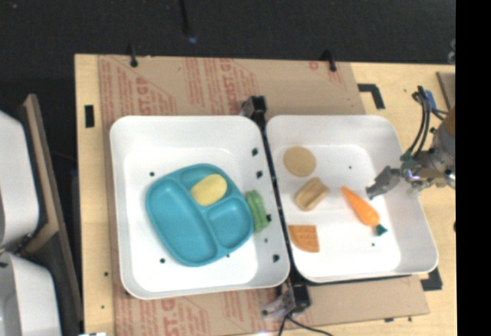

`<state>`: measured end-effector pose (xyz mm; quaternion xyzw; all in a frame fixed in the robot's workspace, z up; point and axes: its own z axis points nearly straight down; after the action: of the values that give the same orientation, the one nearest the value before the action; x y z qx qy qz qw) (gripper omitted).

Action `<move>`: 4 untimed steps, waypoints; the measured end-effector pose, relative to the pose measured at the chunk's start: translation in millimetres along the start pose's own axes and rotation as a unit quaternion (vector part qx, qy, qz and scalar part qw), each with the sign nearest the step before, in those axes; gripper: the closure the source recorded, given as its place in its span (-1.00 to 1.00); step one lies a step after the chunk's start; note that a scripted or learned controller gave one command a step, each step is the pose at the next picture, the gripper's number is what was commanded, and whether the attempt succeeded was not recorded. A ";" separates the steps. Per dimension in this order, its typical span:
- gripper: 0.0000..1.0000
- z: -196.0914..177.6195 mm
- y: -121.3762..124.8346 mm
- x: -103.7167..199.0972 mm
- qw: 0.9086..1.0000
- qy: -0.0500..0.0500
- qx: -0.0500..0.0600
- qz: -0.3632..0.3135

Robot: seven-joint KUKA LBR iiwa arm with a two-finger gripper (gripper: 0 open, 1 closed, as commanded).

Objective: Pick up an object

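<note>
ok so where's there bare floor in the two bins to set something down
Right bin: free along the back wall beyond the round cookie, and the front right corner past the carrot. Its middle is crowded. Left bin: the blue tray takes the centre; bare strips at back and front.

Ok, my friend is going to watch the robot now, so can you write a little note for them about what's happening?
End effector: at the right bin's right edge, holding nothing, just right of the carrot.
Right bin: carrot, round cookie, bread roll, orange cracker.
Left bin: blue tray with a yellow piece on it, green piece beside it.
Done: nothing picked yet.
Left: grab one object, likely the carrot, and lift it.
</note>
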<state>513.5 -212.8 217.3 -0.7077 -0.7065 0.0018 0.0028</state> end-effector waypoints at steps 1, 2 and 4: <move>-1.00 -3.8 1.6 0.2 1.000 -0.001 -0.004 -0.001; -1.00 38.7 1.8 -3.9 1.000 0.000 -0.002 0.000; -1.00 118.3 3.7 -1.7 1.000 -0.001 -0.002 -0.001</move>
<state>516.3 -214.3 99.0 -0.7073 -0.7069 0.0007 0.0010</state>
